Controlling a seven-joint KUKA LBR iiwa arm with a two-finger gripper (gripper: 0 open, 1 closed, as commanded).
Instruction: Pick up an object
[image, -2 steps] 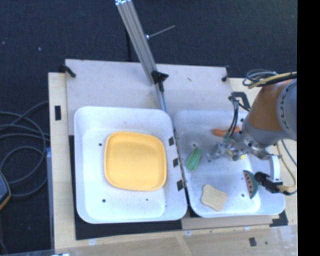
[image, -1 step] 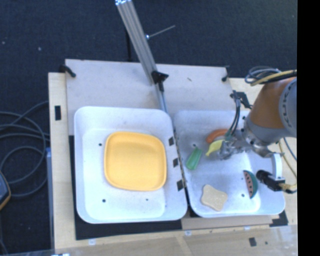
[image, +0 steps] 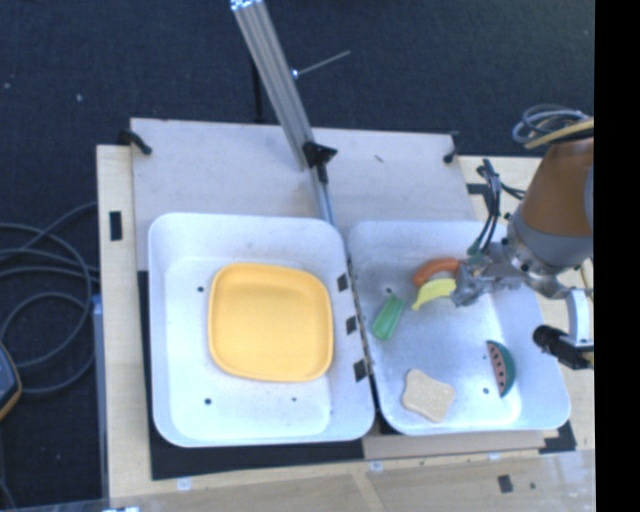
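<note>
Two white bins sit side by side on the bench (image: 230, 160): the left bin (image: 180, 240) holds a yellow plate (image: 270, 322), and the right bin (image: 530, 400) holds a green piece (image: 388, 317), a bread slice (image: 428, 395), a watermelon slice (image: 500, 366), an orange sausage (image: 435, 269) and a yellow banana (image: 434, 292). Reaching in from the right, the claw (image: 468, 285) sits low at the banana's right end, just beside the sausage. I cannot tell how far open it is or whether it grips anything.

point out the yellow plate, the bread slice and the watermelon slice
yellow plate (image: 270, 322), camera view, middle of its flat face
bread slice (image: 428, 395), camera view, middle of its top face
watermelon slice (image: 500, 368), camera view, middle of the wedge
</note>
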